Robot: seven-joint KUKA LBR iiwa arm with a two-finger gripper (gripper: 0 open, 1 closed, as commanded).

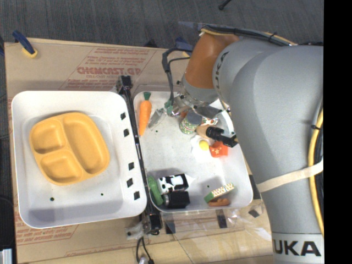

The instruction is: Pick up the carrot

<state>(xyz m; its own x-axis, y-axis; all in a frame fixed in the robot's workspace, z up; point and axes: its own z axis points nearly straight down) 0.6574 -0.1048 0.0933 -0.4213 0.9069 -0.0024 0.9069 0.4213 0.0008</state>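
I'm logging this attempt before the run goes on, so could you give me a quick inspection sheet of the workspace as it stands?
Surface: two white bins side by side, the left bin and the right bin, on a cardboard sheet.
Job's things: carrot lies at the right bin's upper left, by the divider, not held.
Clutter: yellow divided tray in the left bin; in the right bin a black-and-white toy, a red block and other small items.
Grippers: tool sits low over the right bin's upper middle, right of the carrot.
Cables: black cable loops beside the wrist.
Surroundings: dark floor.
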